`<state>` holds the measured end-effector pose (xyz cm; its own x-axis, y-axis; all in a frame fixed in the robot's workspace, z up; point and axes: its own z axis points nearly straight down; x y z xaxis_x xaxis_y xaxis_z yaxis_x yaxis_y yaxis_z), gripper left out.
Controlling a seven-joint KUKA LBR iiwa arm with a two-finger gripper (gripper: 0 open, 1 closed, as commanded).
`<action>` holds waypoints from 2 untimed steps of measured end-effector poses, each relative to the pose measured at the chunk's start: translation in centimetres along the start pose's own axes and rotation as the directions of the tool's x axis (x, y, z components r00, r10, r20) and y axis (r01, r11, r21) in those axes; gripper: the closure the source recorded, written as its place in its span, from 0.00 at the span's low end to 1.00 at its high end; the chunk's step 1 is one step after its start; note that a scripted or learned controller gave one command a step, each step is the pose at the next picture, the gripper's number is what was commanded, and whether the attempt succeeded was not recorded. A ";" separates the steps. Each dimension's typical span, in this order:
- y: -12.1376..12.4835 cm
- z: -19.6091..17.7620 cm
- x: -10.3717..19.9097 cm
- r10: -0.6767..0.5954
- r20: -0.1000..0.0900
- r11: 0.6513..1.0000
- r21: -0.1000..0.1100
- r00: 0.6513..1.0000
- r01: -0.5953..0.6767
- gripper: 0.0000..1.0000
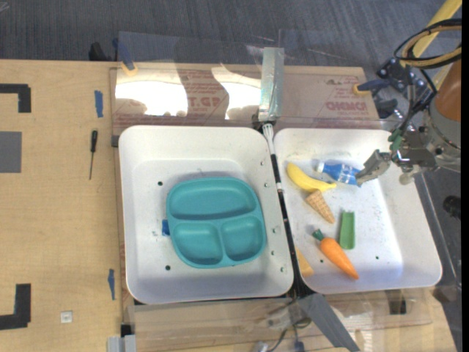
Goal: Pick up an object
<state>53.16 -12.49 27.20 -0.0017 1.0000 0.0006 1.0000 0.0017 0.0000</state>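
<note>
Lying in the left bin is a teal tray [214, 222]; in the right bin [418, 259] a banana [308, 180], cone [320, 204], carrot [338, 256] and blue bottle [338, 171]. The gripper [372, 166] hangs beside the bottle, slightly open, holding nothing. The bottle looks light and slippery; better to grasp its middle

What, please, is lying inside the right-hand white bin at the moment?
The right bin holds a yellow banana, a blue bottle, an ice-cream cone, a green piece and a carrot. The gripper covers the bottle's far end.
</note>
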 end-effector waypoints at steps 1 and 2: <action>2.3 16.6 0.6 -0.177 -0.004 0.984 0.009 0.984 0.177 0.00; -1.3 18.1 2.2 -0.175 0.007 0.984 -0.014 0.985 0.175 0.00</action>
<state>51.83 -10.30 9.07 -0.1764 0.9843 -0.0068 0.9842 0.1765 0.0142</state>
